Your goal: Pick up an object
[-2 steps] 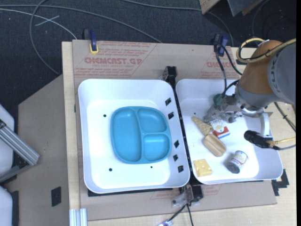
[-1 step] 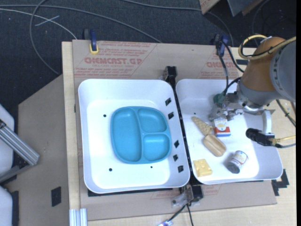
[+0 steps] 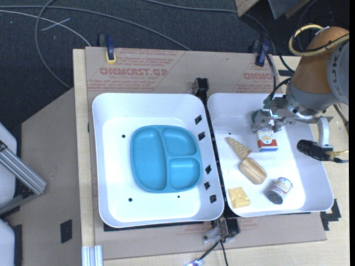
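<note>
Two white bins (image 3: pixel 105 148), one blue plate (image 3: pixel 165 158), five small items (image 3: pixel 254 170)

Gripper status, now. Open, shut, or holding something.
Gripper: cannot be told. It hangs in the right bin, directly above the small red and white carton.

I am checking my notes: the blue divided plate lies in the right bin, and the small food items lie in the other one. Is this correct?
Not quite. The camera view shows the blue divided plate in the left bin; the small food items, such as the cheese piece, lie in the right bin.
</note>
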